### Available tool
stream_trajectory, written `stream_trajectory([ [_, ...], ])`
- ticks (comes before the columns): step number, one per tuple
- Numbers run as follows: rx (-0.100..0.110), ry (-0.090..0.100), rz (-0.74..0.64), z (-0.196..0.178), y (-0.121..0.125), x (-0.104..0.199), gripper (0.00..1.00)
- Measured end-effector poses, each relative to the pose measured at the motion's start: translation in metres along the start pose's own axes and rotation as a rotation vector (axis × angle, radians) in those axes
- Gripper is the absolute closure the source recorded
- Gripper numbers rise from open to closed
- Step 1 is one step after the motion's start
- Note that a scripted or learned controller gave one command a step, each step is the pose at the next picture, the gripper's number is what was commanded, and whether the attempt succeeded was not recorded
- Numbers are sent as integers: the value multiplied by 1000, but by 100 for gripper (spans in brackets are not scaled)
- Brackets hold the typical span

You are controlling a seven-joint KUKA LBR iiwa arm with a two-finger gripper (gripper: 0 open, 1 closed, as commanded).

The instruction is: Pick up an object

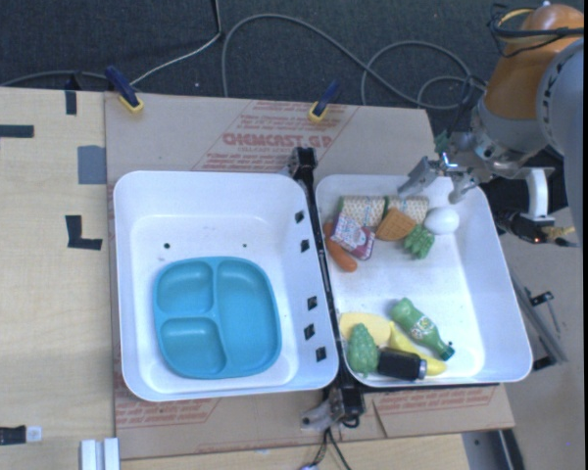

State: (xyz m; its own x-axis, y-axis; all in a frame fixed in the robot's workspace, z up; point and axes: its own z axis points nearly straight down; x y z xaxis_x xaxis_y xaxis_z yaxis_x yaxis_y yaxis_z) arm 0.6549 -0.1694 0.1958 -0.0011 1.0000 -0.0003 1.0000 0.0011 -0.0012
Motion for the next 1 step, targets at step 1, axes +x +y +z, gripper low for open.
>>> stream_trajectory([
  [1, -3, -2, -2, 109, 5, 5, 0],
])
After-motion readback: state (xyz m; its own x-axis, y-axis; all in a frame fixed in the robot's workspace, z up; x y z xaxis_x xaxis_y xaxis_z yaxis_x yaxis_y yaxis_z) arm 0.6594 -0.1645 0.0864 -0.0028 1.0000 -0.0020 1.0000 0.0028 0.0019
